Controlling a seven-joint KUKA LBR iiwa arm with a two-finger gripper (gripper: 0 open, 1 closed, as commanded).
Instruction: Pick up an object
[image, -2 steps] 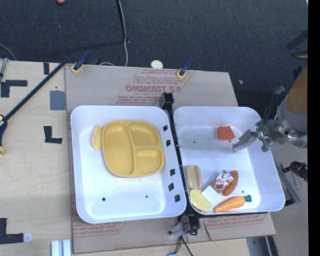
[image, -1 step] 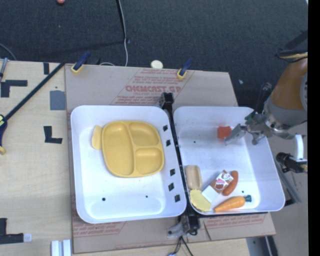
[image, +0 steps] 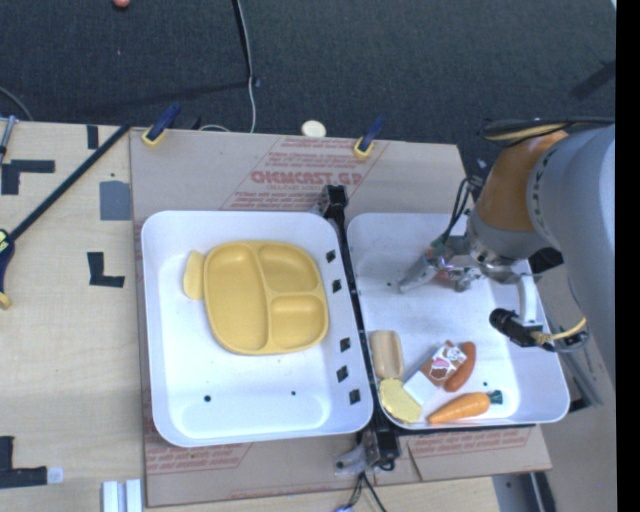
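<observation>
Hovering in the upper half of the right bin (image: 365, 235): the tool (image: 412, 281), empty, fingers apart or together impossible to tell. Below it, toward lower right of frame: carrot (image: 460, 407), long axis running left-right, beside sausage (image: 460, 368) and bread roll (image: 386, 352).

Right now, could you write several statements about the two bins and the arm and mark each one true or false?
1. The yellow divided plate lies in the left bin. True.
2. The carrot lies in the left bin. False: it lies in the right bin, near its front edge.
3. The gripper is over the right bin. True.
4. The gripper holds the sausage. False: the sausage lies on the bin floor, apart from the gripper.
5. The bread roll lies beside the divider between the bins. True.
</observation>
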